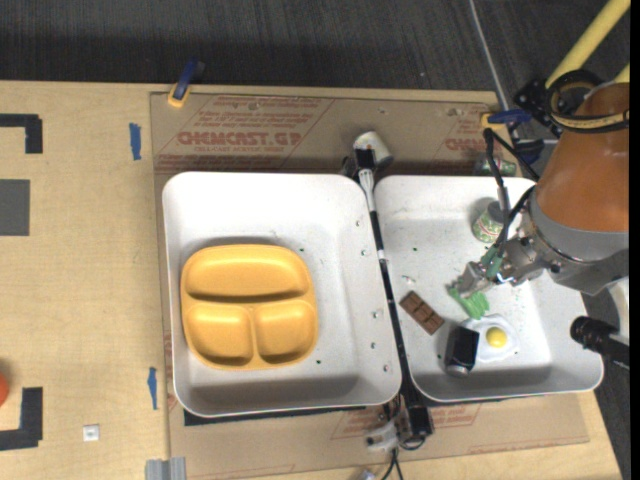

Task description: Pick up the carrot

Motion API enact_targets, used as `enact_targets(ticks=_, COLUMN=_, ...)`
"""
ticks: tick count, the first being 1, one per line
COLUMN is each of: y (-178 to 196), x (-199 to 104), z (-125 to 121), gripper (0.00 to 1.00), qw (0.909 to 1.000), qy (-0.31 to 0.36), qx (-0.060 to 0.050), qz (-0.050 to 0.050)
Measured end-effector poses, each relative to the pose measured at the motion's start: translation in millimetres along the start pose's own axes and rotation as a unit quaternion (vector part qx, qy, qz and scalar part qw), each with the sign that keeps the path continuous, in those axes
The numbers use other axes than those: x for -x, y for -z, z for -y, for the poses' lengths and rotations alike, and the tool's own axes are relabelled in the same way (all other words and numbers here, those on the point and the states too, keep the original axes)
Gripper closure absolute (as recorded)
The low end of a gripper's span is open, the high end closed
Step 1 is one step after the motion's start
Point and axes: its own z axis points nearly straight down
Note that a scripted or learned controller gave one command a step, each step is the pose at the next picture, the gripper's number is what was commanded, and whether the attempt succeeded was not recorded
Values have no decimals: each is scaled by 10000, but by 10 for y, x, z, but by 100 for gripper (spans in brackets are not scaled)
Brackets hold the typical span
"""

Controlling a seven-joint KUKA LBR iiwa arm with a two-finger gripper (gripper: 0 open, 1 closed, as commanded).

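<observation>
In the right bin [560,376], a small green leafy piece [467,295] lies at the tip of my gripper [492,271]. It may be the carrot's top, but I cannot make out an orange body. The gripper hangs low over the middle of the right bin, and the grey arm with its orange band [592,168] reaches in from the right. The wrist hides whatever lies under it. The green piece touches or nearly touches the gripper's tip, and I cannot tell whether it is held.
The right bin also holds a brown chocolate bar [422,313], a black block [460,349], a toy fried egg [496,337] and a round green-topped item [488,223]. A yellow divided plate [248,303] sits in the left bin [200,198].
</observation>
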Motion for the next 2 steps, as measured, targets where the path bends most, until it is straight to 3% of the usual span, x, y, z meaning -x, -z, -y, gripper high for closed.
enact_targets(ticks=1, y=-516, x=-53, z=-3, gripper=100, qw=10000, qy=57, qx=-17, qz=-11)
enact_targets(ticks=2, y=-179, x=-55, z=-14, gripper=100, qw=9993, qy=-374, qx=-3, qz=-1)
